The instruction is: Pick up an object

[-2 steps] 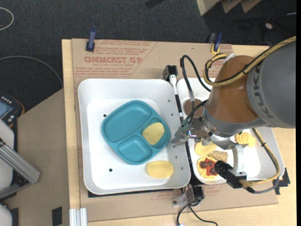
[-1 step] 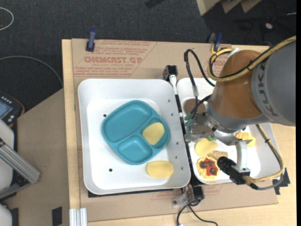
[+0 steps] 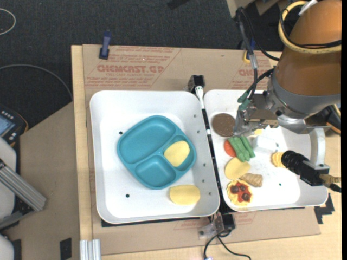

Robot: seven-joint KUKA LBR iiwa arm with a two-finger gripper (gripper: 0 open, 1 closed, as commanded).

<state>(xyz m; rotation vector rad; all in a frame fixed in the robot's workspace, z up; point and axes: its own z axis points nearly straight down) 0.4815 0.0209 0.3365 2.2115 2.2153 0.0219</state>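
The counter (image 3: 135,64) carries two white bins. The left bin (image 3: 108,156) holds a blue divided plate (image 3: 143,145). Over the right bin (image 3: 309,194), the hand (image 3: 245,124) hangs above green beans (image 3: 242,147); whether spread, I cannot tell.

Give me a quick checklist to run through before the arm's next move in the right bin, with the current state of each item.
1. Gripper positioned over the right bin: ok, it sits at the bin's far left part, near the brown round piece.
2. Finger state: cannot tell from this angle.
3. Object secured in the gripper: cannot tell; nothing is visibly between the fingers.
4. Candidate target close by: ok, the green vegetable lies just below the gripper.
5. Crowding around that target: not ok, the green vegetable touches an orange piece and a yellow slice lies close.
6. Left bin contents out of the arm's way: ok, the blue divided plate is well clear.
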